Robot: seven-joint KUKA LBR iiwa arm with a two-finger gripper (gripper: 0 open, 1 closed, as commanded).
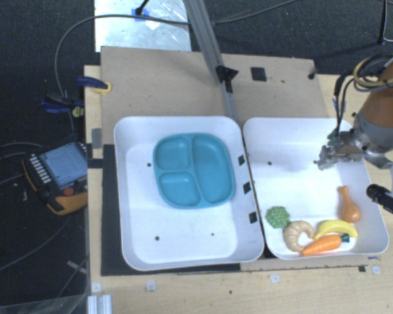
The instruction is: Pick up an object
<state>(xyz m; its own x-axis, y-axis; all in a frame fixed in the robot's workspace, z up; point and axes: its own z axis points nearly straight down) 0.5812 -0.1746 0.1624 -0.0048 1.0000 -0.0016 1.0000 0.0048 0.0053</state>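
Note:
The right bin (295,142) holds several toy foods along its near edge: a green broccoli (277,216), a tan croissant (297,233), an orange carrot (321,244), a yellow banana (336,227) and a brown drumstick (348,205). My gripper (330,154) hangs over the bin's far right part, well above and behind the drumstick. Nothing shows between its tips.
The left bin (137,234) carries a blue divided plate (194,169). A grey slanted pole (206,34) crosses the bench behind the bins. Cables and a handheld controller (57,175) lie off the bench at the left.

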